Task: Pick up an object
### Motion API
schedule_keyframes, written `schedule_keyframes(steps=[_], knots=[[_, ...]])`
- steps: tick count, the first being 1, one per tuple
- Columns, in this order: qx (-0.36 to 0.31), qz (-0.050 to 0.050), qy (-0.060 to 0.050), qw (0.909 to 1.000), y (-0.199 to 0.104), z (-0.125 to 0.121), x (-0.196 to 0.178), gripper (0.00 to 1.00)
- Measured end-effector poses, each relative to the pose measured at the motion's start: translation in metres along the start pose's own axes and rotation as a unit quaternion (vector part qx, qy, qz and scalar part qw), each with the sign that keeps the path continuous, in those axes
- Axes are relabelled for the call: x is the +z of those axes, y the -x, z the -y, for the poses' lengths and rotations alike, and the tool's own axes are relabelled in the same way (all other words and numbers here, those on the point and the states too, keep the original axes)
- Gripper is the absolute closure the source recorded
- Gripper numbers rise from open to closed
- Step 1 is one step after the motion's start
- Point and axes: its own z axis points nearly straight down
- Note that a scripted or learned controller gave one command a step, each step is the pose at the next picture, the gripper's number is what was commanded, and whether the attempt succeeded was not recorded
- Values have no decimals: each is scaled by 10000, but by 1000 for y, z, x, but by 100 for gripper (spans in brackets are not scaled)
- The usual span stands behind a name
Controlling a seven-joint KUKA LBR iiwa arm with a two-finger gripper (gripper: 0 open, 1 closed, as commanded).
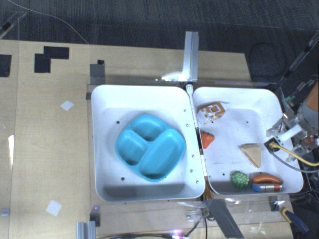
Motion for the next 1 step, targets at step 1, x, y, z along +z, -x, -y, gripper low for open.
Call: schedule_keyframes(steps=[1], knots=[[1347, -117, 81, 9908, 13, 27, 70, 0]])
